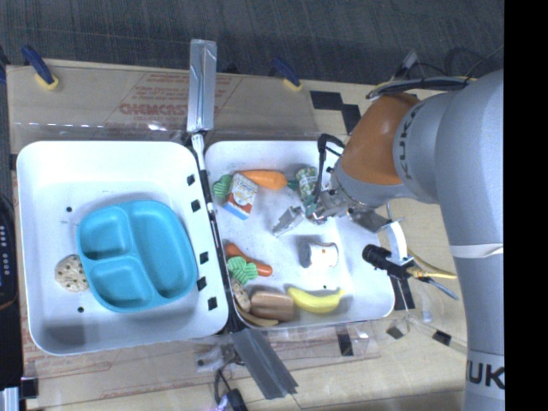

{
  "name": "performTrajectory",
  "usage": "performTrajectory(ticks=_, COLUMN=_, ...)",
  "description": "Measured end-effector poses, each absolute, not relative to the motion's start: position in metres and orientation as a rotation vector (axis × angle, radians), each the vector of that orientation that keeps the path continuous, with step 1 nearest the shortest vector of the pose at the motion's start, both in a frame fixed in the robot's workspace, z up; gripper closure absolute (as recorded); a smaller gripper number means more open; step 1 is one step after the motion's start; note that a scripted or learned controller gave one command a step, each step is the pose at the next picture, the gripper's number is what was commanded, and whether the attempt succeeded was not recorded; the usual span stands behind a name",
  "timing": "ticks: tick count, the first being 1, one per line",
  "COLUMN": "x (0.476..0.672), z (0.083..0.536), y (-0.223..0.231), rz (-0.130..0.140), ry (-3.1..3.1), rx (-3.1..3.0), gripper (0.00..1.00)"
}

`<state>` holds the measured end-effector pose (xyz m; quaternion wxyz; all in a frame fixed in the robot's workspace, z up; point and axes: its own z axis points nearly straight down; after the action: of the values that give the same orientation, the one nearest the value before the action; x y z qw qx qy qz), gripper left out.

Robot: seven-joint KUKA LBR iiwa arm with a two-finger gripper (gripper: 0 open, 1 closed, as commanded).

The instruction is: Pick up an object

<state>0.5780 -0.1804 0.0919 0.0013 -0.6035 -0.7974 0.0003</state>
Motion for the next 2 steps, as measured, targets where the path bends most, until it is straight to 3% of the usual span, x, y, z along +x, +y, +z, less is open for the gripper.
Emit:
performTrajectory(ticks=1, x=0.519, z=0.093, y=-0.212, rz=0.000, ry=-2.529, rx=-1.866, gripper=0.00)
performTrajectory(ticks=2, x=0.574, z=0.092, y=-0.144, rz=-0.002, ry=-2.618, rx=-1.734, gripper=0.00)
